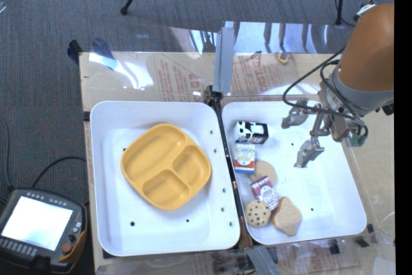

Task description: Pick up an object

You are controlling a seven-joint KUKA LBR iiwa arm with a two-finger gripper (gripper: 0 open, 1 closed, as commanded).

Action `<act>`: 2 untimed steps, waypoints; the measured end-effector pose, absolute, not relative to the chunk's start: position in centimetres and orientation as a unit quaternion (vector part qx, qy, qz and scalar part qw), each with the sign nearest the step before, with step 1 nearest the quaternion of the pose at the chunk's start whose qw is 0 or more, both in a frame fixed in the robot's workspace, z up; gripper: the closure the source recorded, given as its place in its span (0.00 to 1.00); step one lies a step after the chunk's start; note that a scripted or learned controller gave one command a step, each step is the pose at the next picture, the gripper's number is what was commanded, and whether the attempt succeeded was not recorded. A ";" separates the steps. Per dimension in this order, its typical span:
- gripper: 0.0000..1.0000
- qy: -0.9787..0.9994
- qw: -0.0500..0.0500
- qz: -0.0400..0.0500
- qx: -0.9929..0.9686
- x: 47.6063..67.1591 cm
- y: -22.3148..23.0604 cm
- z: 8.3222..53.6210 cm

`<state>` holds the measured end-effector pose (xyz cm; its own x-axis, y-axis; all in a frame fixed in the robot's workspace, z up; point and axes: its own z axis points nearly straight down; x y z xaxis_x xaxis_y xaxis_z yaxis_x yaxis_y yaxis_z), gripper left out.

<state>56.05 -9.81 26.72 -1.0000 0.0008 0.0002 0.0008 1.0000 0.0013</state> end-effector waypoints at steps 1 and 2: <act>0.00 -0.990 0.003 -0.001 -0.143 52.8 -12.7 13.9; 0.00 -1.000 -0.004 0.002 -0.008 53.8 -9.0 9.6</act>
<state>53.82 -8.98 9.56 -0.9999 0.0151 -0.0076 0.0152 0.9999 -0.0041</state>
